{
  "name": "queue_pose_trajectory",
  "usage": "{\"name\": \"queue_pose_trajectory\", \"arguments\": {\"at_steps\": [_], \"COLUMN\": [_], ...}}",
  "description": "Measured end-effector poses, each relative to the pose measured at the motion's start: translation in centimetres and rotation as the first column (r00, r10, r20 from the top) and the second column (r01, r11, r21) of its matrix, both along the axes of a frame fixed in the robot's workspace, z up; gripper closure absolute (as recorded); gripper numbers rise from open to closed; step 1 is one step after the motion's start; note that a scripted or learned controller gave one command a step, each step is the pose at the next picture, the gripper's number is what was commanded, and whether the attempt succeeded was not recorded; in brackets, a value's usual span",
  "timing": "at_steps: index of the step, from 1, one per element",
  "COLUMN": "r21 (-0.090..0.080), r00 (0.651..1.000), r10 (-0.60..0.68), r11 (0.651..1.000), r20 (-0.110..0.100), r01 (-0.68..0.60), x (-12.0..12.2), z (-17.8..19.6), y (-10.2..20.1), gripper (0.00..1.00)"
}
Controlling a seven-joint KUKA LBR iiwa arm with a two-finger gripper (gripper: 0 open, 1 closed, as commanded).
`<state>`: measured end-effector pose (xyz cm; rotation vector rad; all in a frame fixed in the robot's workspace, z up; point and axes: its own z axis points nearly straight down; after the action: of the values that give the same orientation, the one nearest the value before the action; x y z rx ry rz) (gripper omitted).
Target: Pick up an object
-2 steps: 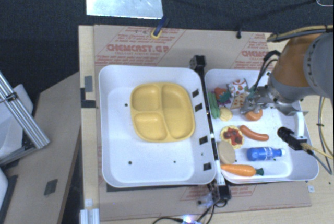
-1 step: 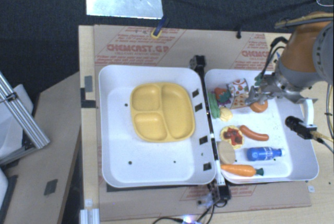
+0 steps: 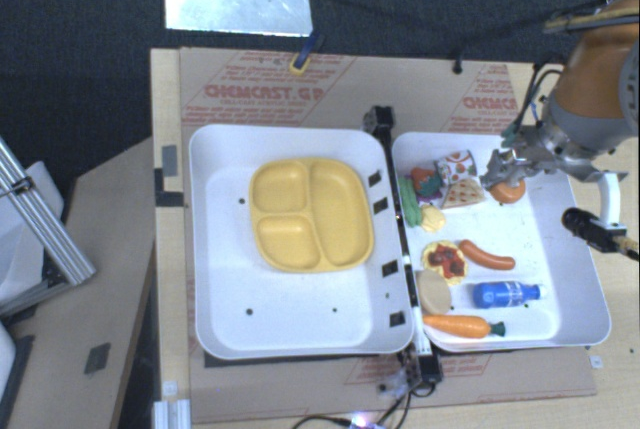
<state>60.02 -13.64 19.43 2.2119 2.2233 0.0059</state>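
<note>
- The gripper [image 3: 507,179] hangs low in the right bin [image 3: 575,257]; I cannot tell its state.
- An orange toy [image 3: 510,192] sits right beneath it, at the bin's 12 o'clock.
- At 9 o'clock lies a pizza slice [image 3: 461,191].
- Risk: the rounded toy may slip aside.
- Cardboard reads "CHEMCAST GP" [image 3: 268,93].

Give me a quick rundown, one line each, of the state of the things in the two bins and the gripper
yellow tray: flat in the left bin, compartments bare
blue bottle: lying on its side in the right bin
carrot: lying flat near the front wall
hot dog: lying flat
pizza slice: lying flat
gripper: low over an orange item
</note>
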Motion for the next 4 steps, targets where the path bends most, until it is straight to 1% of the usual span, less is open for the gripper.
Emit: {"name": "queue_pose_trajectory", "arguments": {"at_steps": [1,2,3,4], "r21": [0.0,0.003,0.004,0.003], "r00": [1.0,1.0,1.0,1.0], "r10": [0.0,0.005,0.006,0.005], "r11": [1.0,1.0,1.0,1.0], "r20": [-0.002,-0.005,-0.004,-0.002], "r01": [0.0,-0.005,-0.006,-0.005], "x": [0.1,0.8,1.6,3.1], "z": [3.2,2.6,2.9,3.8], "y": [0.0,6.1,12.6,18.5], "gripper": [1.0,1.0,1.0,1.0]}}
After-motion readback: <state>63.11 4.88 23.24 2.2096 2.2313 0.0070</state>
